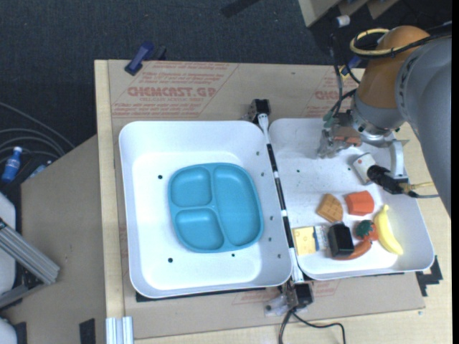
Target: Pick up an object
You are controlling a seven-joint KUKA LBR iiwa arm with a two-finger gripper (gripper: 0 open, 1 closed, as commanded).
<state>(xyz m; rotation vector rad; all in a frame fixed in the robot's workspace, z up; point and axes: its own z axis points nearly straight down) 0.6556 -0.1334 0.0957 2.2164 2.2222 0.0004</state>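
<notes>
Your gripper (331, 143) hangs over the far end of the right bin (301, 131), low above bare white floor, and from this slanted view you cannot tell how it is set, so treat it as carrying nothing: no object shows at its tip. Everything worth picking lies well apart from it, clustered at the near end of the same bin. The tan cracker-like piece (330, 208) sits closest to the arm's line, with the orange block (360, 203) just beside it toward the right wall; below them the yellow cheese-like block (305, 240) lies against the divider (278, 192), the black block (339, 239) next to it, the red pepper with a green stem (362, 241) curling round the black block, and the banana (388, 231) along the right side. The left bin (143, 138) holds a blue divided plate (215, 206), which is flat and wide and probably a poor grasp. You would likely do best choosing the orange block or the cracker piece, since each has open floor on its far side. Carry the gripper toward you along the bin, centre it over the chosen piece before descending, and align the closing direction across its shorter side. Avoid the black block and pepper, which touch and could shift together.
</notes>
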